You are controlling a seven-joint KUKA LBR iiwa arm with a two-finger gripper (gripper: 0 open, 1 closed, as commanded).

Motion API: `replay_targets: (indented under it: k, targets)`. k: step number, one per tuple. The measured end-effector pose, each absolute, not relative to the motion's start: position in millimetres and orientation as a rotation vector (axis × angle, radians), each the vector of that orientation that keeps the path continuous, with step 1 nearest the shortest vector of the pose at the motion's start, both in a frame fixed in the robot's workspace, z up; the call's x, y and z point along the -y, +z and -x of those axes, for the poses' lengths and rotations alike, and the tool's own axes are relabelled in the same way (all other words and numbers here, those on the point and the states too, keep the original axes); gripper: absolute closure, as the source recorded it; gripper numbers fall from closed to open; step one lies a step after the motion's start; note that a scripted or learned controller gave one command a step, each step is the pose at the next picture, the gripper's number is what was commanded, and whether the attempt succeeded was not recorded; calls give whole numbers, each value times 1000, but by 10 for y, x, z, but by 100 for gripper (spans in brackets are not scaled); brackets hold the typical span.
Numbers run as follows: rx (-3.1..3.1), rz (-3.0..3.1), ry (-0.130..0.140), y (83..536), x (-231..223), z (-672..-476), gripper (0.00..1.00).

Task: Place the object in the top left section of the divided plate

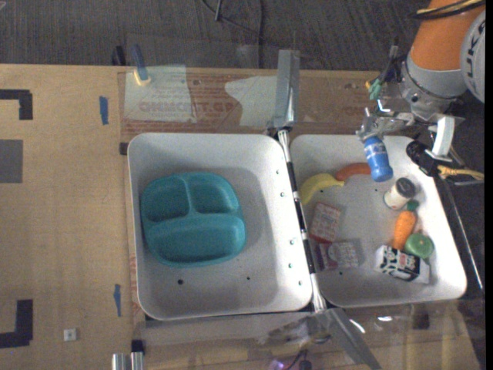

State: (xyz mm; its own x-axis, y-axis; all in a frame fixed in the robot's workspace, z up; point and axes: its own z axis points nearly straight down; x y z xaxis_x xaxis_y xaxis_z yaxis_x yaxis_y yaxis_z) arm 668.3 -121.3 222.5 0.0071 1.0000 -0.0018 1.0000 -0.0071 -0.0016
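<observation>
Left bin (154,284): holds a teal divided plate (192,218) left of the bin's centre; its sections are bare.
Right bin (454,284): holds several small things.
Upper part of right bin: a yellow banana (320,185) near the left wall, with an orange-red sausage-shaped piece (353,171) just to its right.
Middle of right bin: a small printed packet (326,220), and below it a second, paler packet (344,253).
Right side of right bin: a small white jar with a dark lid (399,193), a carrot (404,228) below it, a green round thing (420,244) and a black-and-white carton (400,263) at the lower right.
Blue bottle (377,159): in the upper right of the frame, over the right bin's upper part, tilted, white cap uppermost.
Gripper (375,135): at the bottle's cap end, directly above it in the frame.
Fingers: closed on the top of the bottle, which hangs from them.
Bottle to plate: well apart; the bottle is over the right bin, the plate in the left.
</observation>
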Motion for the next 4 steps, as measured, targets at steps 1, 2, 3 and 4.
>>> replay_targets:
  k: [1, 2, 3, 4]
  targets:
    - [-2120, -2322, -4, 1947, 727, -5986, 100]
    - [-2267, -2180, -4, 1817, 202, -5388, 100]
    - [-2216, -2229, -5, 2198, -545, -5017, 100]
    - [-2381, -2051, -3, 2001, -1238, -5834, 100]
